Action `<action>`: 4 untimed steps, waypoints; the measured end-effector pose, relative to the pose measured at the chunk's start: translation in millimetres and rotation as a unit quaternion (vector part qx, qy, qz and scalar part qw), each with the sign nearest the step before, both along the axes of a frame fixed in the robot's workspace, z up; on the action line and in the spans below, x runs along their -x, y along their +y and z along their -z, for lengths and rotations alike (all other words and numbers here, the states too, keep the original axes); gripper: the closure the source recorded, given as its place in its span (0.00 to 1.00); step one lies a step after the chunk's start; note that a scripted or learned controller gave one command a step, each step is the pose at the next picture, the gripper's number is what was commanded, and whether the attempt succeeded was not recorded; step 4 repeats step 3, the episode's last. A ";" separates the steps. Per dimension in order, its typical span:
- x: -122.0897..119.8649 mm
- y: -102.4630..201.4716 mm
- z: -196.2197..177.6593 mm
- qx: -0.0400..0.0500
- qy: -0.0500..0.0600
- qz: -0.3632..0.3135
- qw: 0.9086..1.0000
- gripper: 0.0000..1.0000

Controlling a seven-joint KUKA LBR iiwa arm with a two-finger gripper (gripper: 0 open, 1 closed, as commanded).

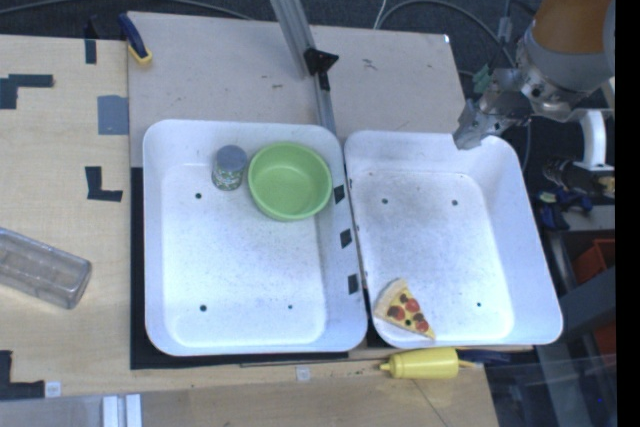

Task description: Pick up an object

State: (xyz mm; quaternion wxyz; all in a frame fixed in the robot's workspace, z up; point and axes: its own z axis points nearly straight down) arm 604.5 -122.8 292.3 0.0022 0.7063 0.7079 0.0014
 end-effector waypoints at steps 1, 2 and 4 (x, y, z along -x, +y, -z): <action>-11.3 57.4 22.2 -0.001 0.004 -0.002 1.000 1.00; -21.1 113.1 24.7 -0.001 0.003 -0.002 1.000 1.00; -24.8 172.4 46.6 -0.001 0.004 -0.002 1.000 1.00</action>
